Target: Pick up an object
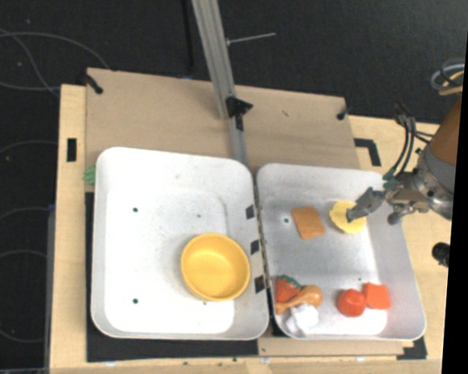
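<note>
Toward the right-centre of the frame, over the right bin (391,235), my gripper (370,205) hangs with fingers spread, touching the flat yellow piece (346,218), and I judge they could slide off its thin edge and close empty.

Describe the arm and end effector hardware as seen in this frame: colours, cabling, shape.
The arm enters at the right edge: an orange-brown band above a grey wrist section. Thin dark cables loop along its left side. The end effector is a grey, dark-shadowed metal assembly that tapers to slim fingers. No markings are legible at this resolution.
</note>
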Tool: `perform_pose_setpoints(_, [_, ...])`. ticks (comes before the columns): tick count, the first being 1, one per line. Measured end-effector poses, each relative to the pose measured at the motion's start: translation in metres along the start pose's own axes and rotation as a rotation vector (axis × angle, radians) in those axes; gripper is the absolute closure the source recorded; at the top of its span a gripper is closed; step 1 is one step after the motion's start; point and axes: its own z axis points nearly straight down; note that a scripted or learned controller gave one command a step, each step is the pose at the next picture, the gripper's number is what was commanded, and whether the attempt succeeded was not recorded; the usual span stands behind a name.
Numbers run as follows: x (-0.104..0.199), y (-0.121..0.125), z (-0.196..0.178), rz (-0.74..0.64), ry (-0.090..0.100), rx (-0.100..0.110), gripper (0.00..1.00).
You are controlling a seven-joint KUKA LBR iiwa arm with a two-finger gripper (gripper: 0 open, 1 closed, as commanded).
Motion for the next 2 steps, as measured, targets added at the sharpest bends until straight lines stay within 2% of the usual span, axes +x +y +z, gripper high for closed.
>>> perform_pose_setpoints(1, [0.000,0.000,0.000,0.000,0.000,0.000,0.00])
perform_pose_setpoints(2, [0.001,-0.006,0.062,0.004,-0.001,0.007,0.00])
